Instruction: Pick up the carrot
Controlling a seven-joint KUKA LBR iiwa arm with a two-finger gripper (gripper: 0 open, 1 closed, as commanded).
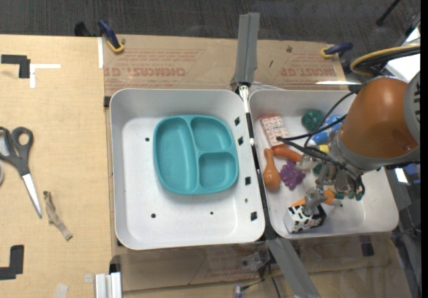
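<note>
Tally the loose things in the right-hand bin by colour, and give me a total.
Orange: 2, the carrot and a pear-shaped piece
Purple: 1, grapes
Green: 1, a round toy
Red and white: 1, a small box
Black and white: 1, a spotted toy
Total: 6 that I can see; the arm hides part of the bin.

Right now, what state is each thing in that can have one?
Teal divided plate: lying flat in the left bin, compartments bare.
Carrot: lying in the right bin, not gripped.
Scissors: shut, flat on the bench.
Claw: low over the right bin's toys.
</note>
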